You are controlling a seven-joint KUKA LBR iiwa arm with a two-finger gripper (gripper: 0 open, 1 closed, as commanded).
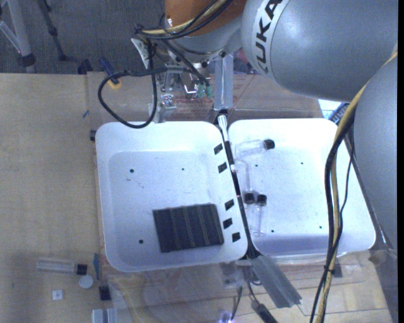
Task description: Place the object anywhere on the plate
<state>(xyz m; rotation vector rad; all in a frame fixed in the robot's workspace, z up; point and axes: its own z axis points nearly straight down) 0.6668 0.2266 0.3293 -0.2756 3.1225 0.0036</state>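
Where left bin (120, 158) holds dark ribbed plate (188, 228), we note clear tubes (255, 200) right of it, in right bin (315, 135); gripper (183, 85) beyond bins, grip unreadable.

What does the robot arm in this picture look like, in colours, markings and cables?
The arm is made of big rounded links in smooth silver-grey, with part of the black KUKA lettering on one link. Above the wrist sits a glossy orange band. A black cable paired with a yellow one hangs along the lower link, and a black cable loop with a yellow connector trails from the wrist area.
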